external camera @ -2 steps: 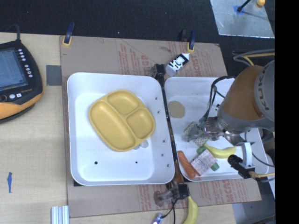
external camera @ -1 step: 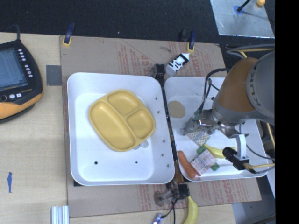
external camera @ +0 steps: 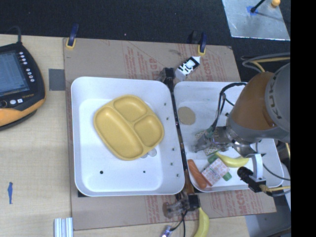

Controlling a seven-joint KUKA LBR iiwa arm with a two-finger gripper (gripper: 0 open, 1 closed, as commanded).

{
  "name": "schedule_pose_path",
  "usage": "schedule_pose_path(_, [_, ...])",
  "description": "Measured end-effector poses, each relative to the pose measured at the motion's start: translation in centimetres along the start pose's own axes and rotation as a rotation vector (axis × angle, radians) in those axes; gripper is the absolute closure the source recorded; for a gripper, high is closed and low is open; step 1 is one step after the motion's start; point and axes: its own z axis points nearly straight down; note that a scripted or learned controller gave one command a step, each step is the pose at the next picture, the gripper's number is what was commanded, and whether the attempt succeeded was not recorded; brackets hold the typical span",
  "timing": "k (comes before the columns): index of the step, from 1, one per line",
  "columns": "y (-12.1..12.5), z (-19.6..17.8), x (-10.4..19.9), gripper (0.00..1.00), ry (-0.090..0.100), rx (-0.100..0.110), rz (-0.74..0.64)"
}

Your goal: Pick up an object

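Glossy yellow three-compartment plate (external camera: 129,126)

Left bin (external camera: 84,132): I read it as plain white, with a few small dark dots on the floor.
Divided plate (external camera: 128,126): pale mustard yellow, unpatterned.
Right bin (external camera: 197,95): white; I see a tan round patch (external camera: 186,115) on its floor.
Banana (external camera: 232,160): yellow.
Sausage-like piece (external camera: 196,175): orange-red.
Packet (external camera: 215,172): pale with red print and a green edge.
Arm (external camera: 256,107): grey with an orange band.
Pendant (external camera: 17,83), upper left: black with orange underside, bluish screen.
Bench (external camera: 34,172): light wood; brown cardboard under the bins with faint red lettering.
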Motion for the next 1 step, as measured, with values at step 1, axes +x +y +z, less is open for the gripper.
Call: schedule_pose_path(1, [0.15, -0.01, -0.27, 0.00, -0.001, -0.001, 0.000])
